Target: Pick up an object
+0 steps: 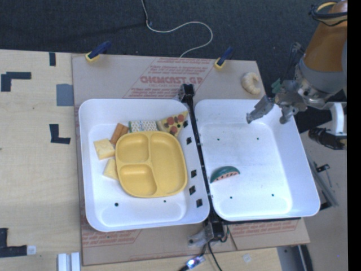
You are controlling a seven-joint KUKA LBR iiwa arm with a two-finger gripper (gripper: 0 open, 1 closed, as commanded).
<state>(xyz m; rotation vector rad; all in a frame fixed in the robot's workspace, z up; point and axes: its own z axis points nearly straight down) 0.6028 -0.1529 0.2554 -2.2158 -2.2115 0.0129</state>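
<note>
Tool (271, 109) is released, fingers spread with nothing between them, hovering over the far right corner of the right bin (293, 174). Nearest pick candidate is the watermelon-slice toy (225, 174), lying flat near that bin's left wall, well apart from the tool; the yellow divided plate (151, 164) and small food pieces sit in the left bin (90, 168). Risks as I see them: the slice is thin and low, so a shallow descent closes on air, and an off-centre approach could clip the bin wall or shove the slice aside.

Bright, even light; slightly soft focus
</note>
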